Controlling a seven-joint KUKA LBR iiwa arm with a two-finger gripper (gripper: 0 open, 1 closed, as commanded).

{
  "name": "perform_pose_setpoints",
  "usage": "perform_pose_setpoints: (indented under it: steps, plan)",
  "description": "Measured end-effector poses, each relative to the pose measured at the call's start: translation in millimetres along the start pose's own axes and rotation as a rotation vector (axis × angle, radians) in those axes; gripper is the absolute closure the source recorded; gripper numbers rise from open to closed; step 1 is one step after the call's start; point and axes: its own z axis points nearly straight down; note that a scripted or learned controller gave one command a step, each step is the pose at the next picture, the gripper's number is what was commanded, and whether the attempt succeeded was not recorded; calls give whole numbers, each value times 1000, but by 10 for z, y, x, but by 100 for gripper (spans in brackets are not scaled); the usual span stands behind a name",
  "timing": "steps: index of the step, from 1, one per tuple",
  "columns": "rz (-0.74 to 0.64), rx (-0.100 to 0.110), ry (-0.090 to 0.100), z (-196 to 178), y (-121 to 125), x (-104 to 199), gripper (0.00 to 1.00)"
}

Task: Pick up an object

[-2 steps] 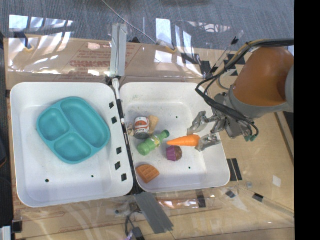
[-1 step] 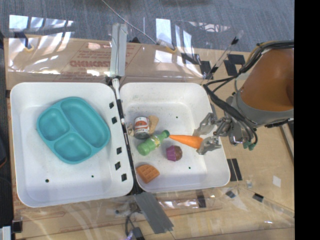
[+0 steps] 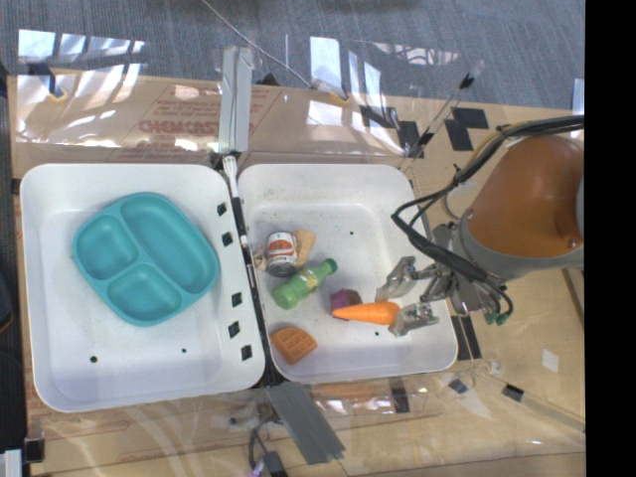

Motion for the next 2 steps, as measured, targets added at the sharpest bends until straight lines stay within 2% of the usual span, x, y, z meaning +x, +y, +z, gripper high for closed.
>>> perform_pose_setpoints:
  steps: [1,2]
  plan:
    - [-315,2,-4,-186,-86,-180,100]
    - [19,3,-5,-550,-101,-170,100]
